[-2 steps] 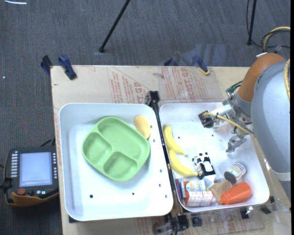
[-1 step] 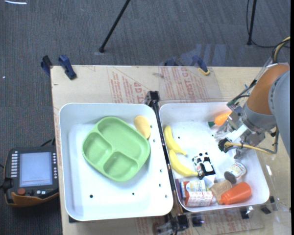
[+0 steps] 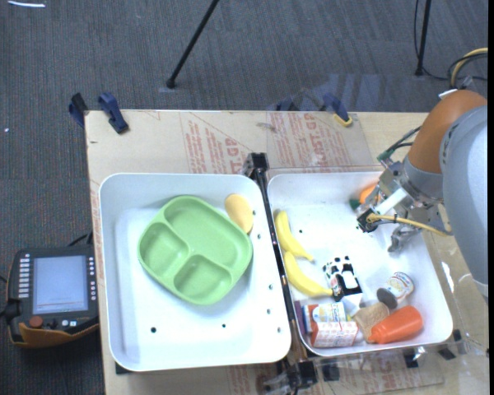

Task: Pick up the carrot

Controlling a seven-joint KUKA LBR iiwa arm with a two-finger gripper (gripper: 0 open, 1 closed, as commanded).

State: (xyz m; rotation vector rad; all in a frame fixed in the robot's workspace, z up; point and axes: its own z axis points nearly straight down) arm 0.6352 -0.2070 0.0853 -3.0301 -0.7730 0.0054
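Although the hand point(image 3: 398, 235) hangs low over the far right part of the right bin point(image 3: 321, 196), I cannot tell whether it is open or closed. Just left of it and farther back lies a small orange thing, partly hidden by the wrist. I take it for the carrot point(image 3: 366, 192), near the bin's far wall. The step looks like the approach, with the grasp not yet made. Next the hand would need to shift left and far, centre over the carrot and come down around it. An orange bottle-shaped thing point(image 3: 395, 325) in the near right corner could mislead. Labels on the small carton point(image 3: 329, 323) and the tin point(image 3: 398, 285) are too small to read, and I cannot make out the red print on the cardboard point(image 3: 230, 142) covering the tabletop.
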